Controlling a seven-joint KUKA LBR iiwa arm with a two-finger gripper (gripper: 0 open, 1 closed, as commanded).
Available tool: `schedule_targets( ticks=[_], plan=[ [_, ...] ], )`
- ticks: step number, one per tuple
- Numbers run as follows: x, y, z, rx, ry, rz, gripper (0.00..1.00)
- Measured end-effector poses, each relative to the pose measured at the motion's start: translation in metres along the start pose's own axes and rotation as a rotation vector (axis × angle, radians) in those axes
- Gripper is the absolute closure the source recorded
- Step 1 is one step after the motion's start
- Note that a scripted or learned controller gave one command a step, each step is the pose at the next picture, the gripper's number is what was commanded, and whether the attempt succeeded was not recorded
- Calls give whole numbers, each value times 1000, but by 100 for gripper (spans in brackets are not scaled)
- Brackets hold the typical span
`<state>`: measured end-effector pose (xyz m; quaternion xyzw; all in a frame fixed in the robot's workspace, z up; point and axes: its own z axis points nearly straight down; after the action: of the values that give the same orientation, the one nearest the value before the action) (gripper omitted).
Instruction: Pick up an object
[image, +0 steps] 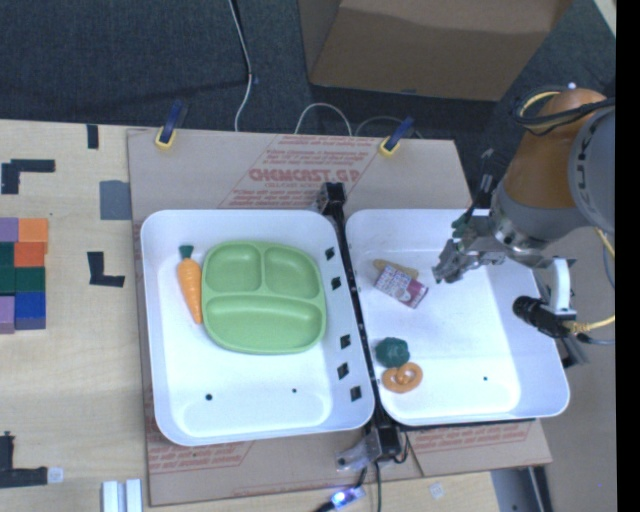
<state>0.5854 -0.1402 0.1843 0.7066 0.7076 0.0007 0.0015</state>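
Objects for picking are found in the right bin (500, 400), right of the frame's centre: a small purple-and-tan packet (400, 283) lying flat near the bin's left wall, and lower down a dark green rounded lump (392, 350) touching an orange ring-shaped piece (404, 377). Nothing is seen lifted, so the pick is judged not yet done; approach, closure and lift are all left. The gripper (447, 268) is held low over the bin just right of the packet, and whether it is released or clenched cannot be told. The packet looks like a crinkled, soft wrapper; the ring looks rigid and glossy. In the left bin (160, 300), a smooth green compartment tray (265, 298) and a plastic carrot (189, 287) are laid side by side.
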Motion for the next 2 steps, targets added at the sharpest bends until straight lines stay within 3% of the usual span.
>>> schedule_targets(
  ticks=[1,2],
  plan=[
    [-10,0,-56,-1,-1,0,100],
    [-9,1,-83,1,1,0,100]
  ],
)
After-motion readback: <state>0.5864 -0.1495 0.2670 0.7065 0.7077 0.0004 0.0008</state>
